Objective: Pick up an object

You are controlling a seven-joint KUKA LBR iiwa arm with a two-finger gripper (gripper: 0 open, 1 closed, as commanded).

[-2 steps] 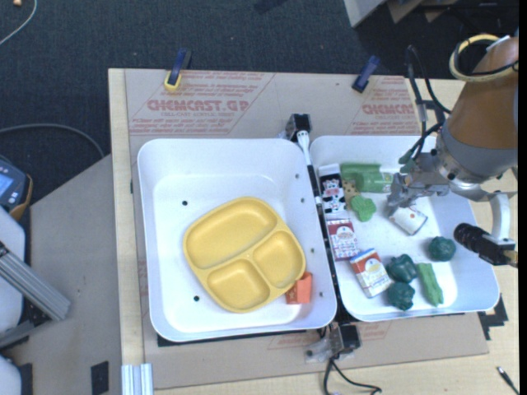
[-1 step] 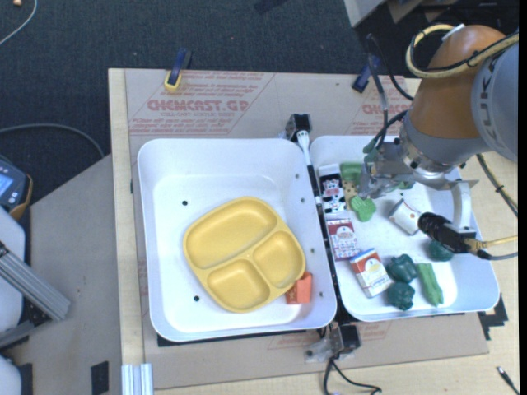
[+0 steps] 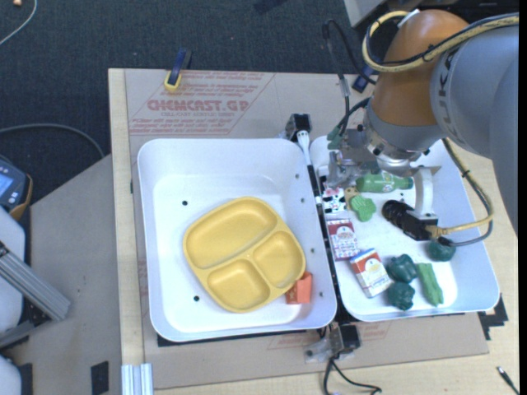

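Note:
My gripper [image 3: 344,174] hangs over the upper left part of the right bin [image 3: 473,282], close to the wall between the two bins. Just under and beside it lie a long green piece [image 3: 384,183], a small light green lump [image 3: 363,207] and a small white item with dark spots [image 3: 332,197]. Lower in the same bin are two red and white cartons [image 3: 342,239] [image 3: 371,272], two dark green lumps [image 3: 402,267] [image 3: 401,295], a bright green stick [image 3: 430,283] and a teal piece [image 3: 441,251]. Nothing shows between the fingers.
The left bin [image 3: 165,171] holds a yellow divided plate [image 3: 243,253] and an orange block [image 3: 300,290] at the plate's lower right. The grey arm with its orange band [image 3: 412,56] covers the right bin's far end. Cables run along the bench's back edge.

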